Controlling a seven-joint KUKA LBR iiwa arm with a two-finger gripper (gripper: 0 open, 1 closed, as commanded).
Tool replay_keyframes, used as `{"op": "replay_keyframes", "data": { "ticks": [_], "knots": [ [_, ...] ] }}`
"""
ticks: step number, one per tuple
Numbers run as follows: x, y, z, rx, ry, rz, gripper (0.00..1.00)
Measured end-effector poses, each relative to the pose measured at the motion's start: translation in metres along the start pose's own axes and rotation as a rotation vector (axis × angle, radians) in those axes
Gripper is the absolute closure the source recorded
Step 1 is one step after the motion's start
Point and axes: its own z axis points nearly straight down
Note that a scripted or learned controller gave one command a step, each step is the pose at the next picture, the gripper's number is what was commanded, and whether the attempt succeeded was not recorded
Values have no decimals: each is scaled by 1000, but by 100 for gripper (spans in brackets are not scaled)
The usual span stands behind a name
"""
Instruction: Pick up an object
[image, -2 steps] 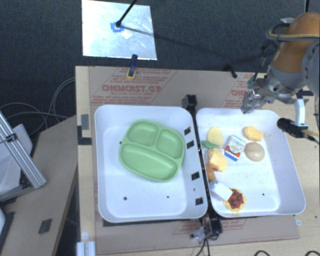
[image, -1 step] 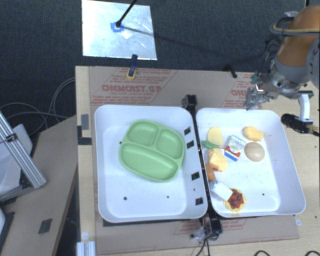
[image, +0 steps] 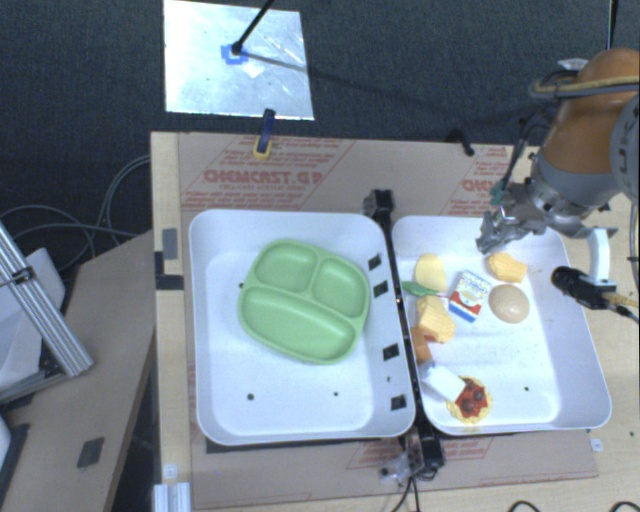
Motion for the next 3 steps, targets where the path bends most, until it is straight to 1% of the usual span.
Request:
{"op": "replay_keyframes", "data": {
  "ticks": [1,2,3],
  "knots": [
    [32,-48,-11,0,0,-3,100],
    [59,-87,0,1,0,-3,100],
    [85,-125,-11,-1,1,-5,100]
  ]
}}
